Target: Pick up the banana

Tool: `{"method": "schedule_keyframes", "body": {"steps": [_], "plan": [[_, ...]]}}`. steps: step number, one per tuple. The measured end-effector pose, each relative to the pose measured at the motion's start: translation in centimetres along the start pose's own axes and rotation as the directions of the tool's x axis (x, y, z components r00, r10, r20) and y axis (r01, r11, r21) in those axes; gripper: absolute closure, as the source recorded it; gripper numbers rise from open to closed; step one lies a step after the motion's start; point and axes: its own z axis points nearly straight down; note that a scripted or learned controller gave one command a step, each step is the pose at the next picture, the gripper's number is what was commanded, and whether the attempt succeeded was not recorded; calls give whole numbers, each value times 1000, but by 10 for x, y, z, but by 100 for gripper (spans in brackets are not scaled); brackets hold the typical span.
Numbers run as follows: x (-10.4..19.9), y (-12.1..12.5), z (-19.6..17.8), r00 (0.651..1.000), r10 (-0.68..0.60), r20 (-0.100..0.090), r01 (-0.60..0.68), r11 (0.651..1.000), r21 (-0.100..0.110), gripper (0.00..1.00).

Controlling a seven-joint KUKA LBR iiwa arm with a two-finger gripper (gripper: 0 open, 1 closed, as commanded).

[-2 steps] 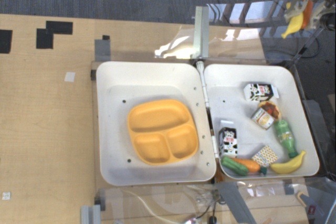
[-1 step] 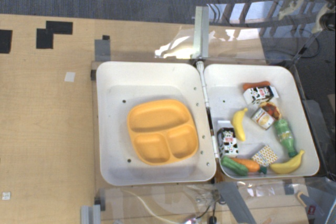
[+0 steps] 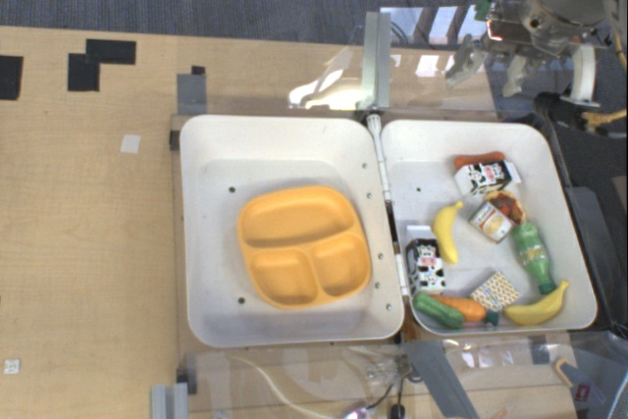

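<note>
Camera view: gripper (image 3: 488, 66) sits above the far edge of the right bin (image 3: 559, 174), fingers spread, nothing between them. Two bananas in that bin: one banana (image 3: 447, 231) left of centre, a second banana (image 3: 538, 306) at the near right corner. Orange tray (image 3: 304, 245) in the left bin (image 3: 211, 240)

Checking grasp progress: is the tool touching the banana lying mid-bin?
Apart. The camera view shows the tool above the right bin's far rim, white floor separating it from the banana.
</note>
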Motion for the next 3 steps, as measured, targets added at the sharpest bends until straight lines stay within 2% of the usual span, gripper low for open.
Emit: {"method": "schedule_keyframes", "body": {"steps": [1,2,3], "plan": [[25,-46,129,996,88,0,-88,996,3,0],[-4,-93,139,998,-64,0,64,998,1,0],[-49,-101,233,994,-112,1,112,994,-6,0]]}}
